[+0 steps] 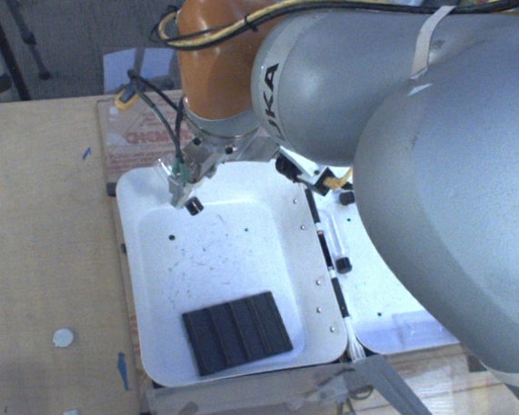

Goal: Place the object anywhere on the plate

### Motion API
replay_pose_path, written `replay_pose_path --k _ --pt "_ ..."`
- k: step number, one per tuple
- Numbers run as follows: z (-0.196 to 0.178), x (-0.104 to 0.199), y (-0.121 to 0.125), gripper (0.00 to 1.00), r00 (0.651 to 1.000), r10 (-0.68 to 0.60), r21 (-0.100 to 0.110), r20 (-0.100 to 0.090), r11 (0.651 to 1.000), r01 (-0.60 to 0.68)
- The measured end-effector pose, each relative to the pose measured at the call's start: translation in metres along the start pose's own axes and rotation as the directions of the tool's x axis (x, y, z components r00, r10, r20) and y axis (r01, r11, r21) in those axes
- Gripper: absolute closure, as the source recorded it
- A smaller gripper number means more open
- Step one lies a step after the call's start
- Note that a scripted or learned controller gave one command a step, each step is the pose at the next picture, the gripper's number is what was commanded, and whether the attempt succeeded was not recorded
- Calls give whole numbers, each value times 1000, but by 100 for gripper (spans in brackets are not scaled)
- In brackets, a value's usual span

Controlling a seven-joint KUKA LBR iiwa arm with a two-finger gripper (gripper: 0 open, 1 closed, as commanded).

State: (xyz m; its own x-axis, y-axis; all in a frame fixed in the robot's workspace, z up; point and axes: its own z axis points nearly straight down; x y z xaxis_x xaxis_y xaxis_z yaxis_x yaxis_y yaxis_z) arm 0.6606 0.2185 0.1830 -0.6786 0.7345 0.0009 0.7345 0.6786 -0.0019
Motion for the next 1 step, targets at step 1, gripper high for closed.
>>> replay_pose_path --k 1 --pt "-15 1 2 100 985 -174 -6 4 985 174"
